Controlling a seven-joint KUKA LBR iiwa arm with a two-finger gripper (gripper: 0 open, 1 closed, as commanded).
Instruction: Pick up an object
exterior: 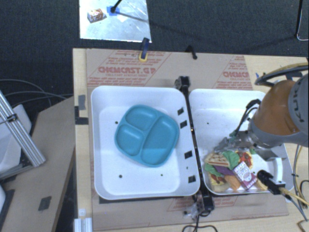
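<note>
Objects: a jumbled pile of small items (231, 169), green, yellow, purple, orange, a pink-white packet on top; lower part of the right bin (212, 108)
Gripper (226, 145): at the pile's upper edge; grip state cannot be told
Left bin (104, 129): holds a blue divided plate (147, 135)

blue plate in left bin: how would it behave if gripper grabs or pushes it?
The blue plate looks like stiff moulded plastic with three compartments, so probably rigid and light. It lies flat and low in the left bin, so it should slide rather than tip or roll. Its smooth, rounded rim may be slippery for two fingers; an edge pinch seems the likeliest hold.
</note>
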